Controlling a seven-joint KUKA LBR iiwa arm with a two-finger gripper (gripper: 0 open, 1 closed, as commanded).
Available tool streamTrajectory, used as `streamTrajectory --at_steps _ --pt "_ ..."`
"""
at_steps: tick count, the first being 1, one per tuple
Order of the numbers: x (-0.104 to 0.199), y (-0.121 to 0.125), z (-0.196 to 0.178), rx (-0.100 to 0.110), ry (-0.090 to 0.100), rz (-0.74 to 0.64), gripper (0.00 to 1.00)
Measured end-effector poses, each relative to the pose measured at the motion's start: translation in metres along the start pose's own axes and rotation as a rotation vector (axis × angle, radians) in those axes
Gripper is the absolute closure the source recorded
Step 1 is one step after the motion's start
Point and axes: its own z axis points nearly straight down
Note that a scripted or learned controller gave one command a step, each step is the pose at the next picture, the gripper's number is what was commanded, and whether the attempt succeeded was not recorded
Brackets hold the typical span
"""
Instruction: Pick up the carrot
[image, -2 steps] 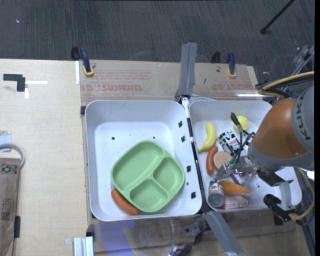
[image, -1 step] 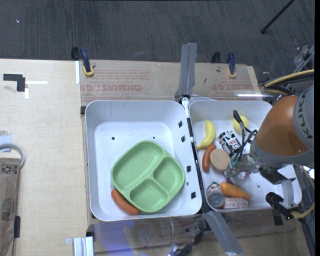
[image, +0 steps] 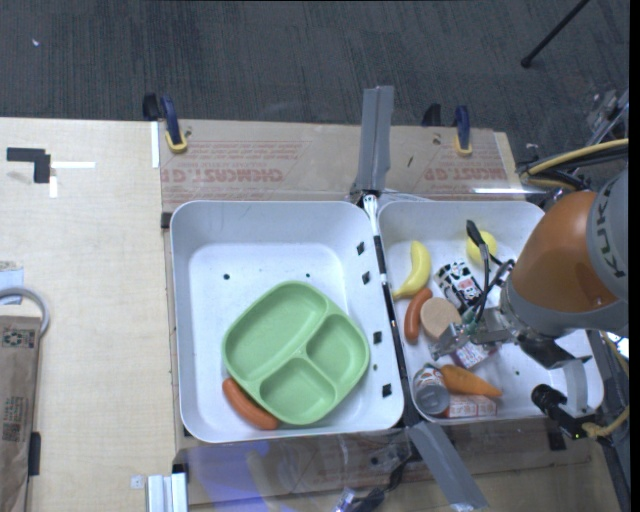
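Note:
The carrot (image: 471, 381) is a short orange cone lying on its side near the front of the right bin (image: 520, 212), its tip pointing right. It rests against a small can (image: 432, 396) and a flat packet (image: 470, 406). My gripper (image: 462, 338) hangs low in the right bin, just above and behind the carrot, over a crumpled wrapper. The grey arm with its orange band (image: 560, 262) covers the bin's right side. Nothing orange shows in the gripper.
Also in the right bin are a banana (image: 415, 268), a red sausage (image: 416, 313), a round tan slice (image: 439, 318), a yellow item (image: 482, 243) and a black-and-white packet (image: 459, 283). The left bin (image: 200, 300) holds a green divided plate (image: 296, 351) and an orange-red sausage (image: 248, 403).

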Motion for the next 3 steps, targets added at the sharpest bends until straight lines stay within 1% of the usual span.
streamTrajectory --at_steps 1,2,3 --pt "-0.004 -0.006 0.009 0.0 0.003 -0.248 0.0" --pt "-0.013 -0.007 0.009 0.0 0.003 -0.516 0.0" --pt "-0.014 -0.004 -0.001 -0.009 -0.004 -0.513 1.0"
